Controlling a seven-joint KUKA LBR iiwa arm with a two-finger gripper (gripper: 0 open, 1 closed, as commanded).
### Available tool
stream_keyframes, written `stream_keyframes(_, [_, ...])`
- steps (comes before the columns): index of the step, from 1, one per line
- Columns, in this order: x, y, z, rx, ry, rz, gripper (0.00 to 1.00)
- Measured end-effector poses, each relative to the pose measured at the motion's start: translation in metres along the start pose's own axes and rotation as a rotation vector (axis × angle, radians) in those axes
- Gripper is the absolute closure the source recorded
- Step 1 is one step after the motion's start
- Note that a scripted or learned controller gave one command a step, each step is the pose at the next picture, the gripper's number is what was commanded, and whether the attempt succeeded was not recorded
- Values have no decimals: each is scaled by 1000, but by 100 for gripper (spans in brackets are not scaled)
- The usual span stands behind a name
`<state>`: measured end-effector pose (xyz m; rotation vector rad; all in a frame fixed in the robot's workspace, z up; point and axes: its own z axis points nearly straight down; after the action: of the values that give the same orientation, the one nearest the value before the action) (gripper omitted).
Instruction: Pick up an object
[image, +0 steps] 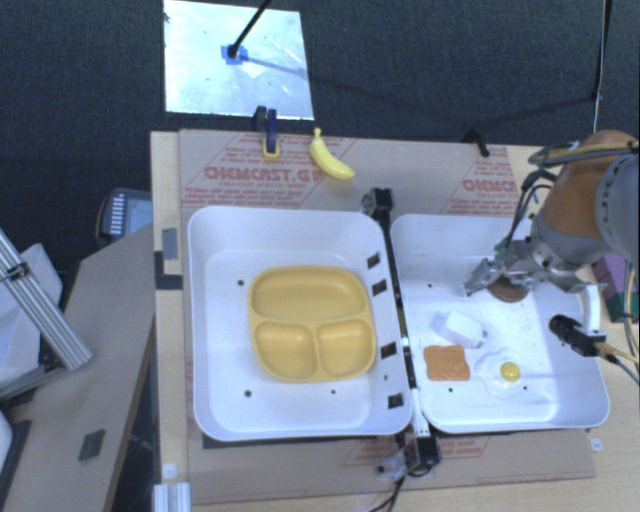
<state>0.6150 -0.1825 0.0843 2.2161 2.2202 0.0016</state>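
In the right bin (560, 405) lie a white block (462, 326), an orange toast slice (446, 362) and a fried egg (503, 373) near the front. A brown round piece (512, 292) sits further back, partly hidden by the gripper. My gripper (492, 277) hangs low over the back of this bin, just above the brown piece and up-right of the white block. No object is visibly lifted.
The left bin (215, 400) holds a yellow three-part plate (308, 322). A toy banana (330, 158) and a yellow clamp (270, 135) lie on the board behind the bins. A black fitting (574, 335) juts in at the right bin's right wall.
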Motion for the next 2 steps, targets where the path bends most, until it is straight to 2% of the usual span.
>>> stream_keyframes(1, [-2, 3, -16, -10, -5, 0, 100])
stream_keyframes(2, [-9, -2, -66, -2, 0, 1, 100])
